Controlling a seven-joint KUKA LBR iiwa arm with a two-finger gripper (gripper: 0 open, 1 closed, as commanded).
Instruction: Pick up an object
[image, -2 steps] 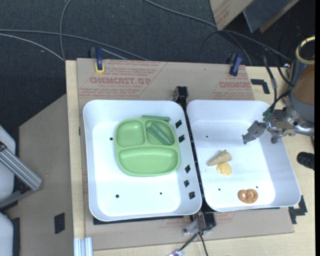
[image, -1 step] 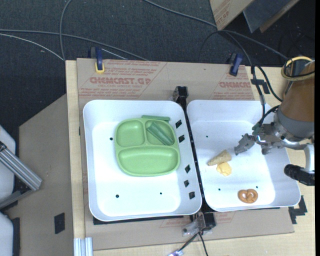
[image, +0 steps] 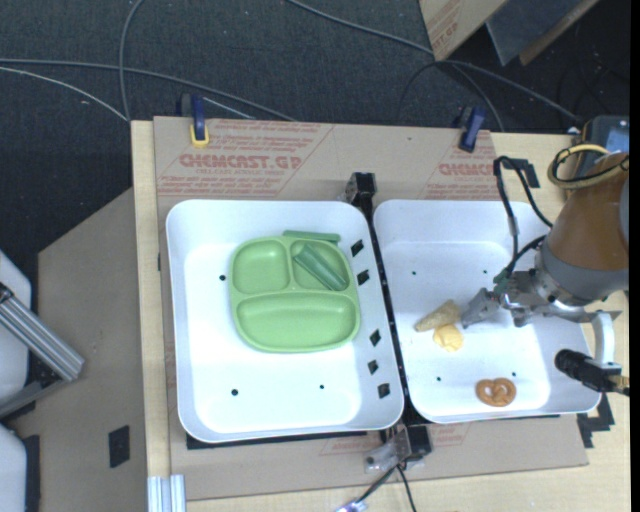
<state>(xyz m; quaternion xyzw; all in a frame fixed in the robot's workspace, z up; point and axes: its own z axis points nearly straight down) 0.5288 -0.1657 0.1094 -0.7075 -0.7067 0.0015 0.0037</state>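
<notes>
In the right bin (image: 440, 225) lie a pale tan wedge-shaped piece (image: 436, 320), a small yellow lump (image: 450, 339) just below it, and a brown pretzel (image: 496, 392) near the front edge. My gripper (image: 474, 309) reaches in from the right and hangs low over the bin floor. Its tip is just right of the tan piece and close to it; I cannot tell whether they touch. The left bin (image: 200, 380) holds a green divided plate (image: 290, 325) with a darker green stick (image: 320, 264) in its upper right compartment.
A black divider with clips (image: 372, 300) runs between the two bins. Black cables (image: 515, 225) loop from the arm over the right bin's back right part. Blue clamps (image: 199, 122) hold the cardboard base at the back.
</notes>
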